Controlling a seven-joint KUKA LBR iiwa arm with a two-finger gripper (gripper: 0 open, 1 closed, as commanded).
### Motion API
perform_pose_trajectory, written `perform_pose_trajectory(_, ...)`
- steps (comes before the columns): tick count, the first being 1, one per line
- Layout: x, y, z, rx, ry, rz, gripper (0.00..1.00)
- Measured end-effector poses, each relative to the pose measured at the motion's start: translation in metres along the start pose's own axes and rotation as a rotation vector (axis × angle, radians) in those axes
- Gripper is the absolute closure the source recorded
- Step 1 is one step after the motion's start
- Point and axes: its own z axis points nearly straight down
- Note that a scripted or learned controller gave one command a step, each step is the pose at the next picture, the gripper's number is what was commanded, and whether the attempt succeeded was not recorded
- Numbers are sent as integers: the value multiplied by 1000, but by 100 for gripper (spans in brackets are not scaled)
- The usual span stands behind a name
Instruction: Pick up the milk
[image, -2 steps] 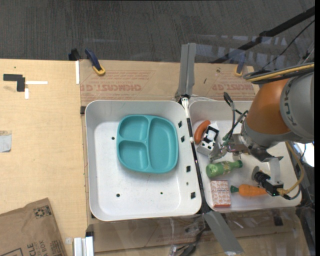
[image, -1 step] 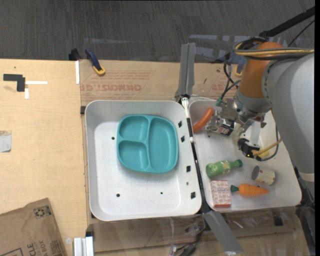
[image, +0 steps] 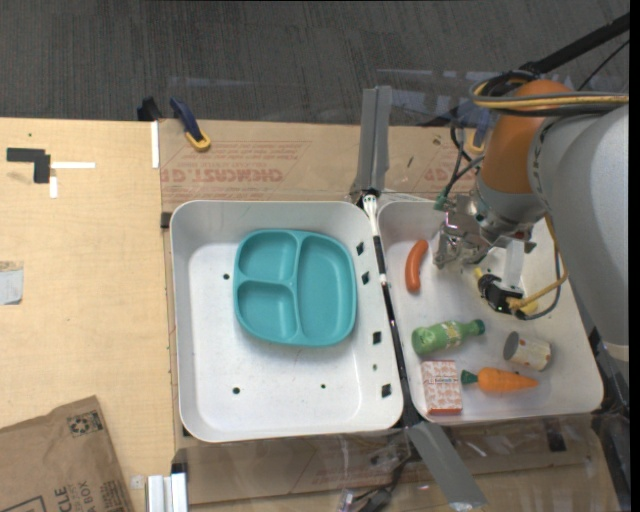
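Observation:
The milk (image: 441, 387) is a small pink and white carton lying flat at the front of the right bin (image: 570, 300), near the divider. My gripper (image: 455, 248) hangs over the back of that bin, just right of an orange sausage (image: 415, 266). It is well behind the milk, with a green bottle (image: 446, 336) lying between them. Nothing shows in the gripper.
An orange carrot (image: 505, 380) lies right beside the milk. A small white cup (image: 527, 350) rests on its side near the right wall. The left bin (image: 200, 330) holds a teal divided plate (image: 296, 287). Cables hang from the wrist over the right bin.

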Motion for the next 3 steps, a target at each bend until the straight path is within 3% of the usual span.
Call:
perform_pose_trajectory(1,-6,11,-183,-34,6,16,100)
perform_pose_trajectory(2,-5,11,-182,-33,6,16,0)
perform_pose_trajectory(3,-22,18,-76,-30,7,45,0)
